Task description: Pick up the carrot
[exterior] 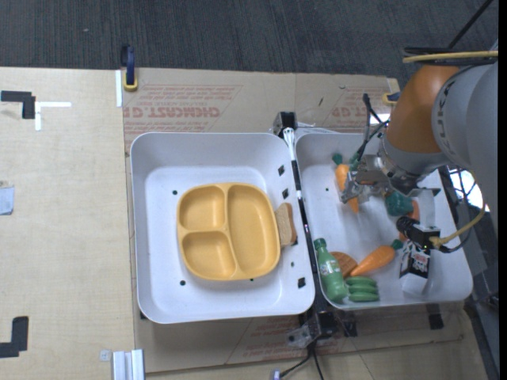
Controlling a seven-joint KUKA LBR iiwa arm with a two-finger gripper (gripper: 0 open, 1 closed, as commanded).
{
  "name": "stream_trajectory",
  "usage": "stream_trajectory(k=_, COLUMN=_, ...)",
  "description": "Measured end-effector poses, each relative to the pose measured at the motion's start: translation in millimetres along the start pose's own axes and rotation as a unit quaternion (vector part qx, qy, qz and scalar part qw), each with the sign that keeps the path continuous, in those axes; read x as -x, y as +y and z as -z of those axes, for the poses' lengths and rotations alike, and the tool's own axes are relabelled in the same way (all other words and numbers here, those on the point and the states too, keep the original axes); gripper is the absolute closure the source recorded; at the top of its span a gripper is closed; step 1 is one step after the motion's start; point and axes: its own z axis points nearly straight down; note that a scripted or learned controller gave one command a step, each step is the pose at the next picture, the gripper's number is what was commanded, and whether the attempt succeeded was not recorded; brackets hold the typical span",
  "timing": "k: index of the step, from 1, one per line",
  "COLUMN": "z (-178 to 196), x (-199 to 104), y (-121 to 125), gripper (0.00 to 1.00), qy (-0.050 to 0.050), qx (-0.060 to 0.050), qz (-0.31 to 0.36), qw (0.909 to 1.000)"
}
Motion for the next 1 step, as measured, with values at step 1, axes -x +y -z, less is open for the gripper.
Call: stream_trajectory(k=1, z=91.4, x=-58.2, y=17.4, gripper=1.0, qy=0.0, qx=0.001, qz=-0.07, qw=0.9975)
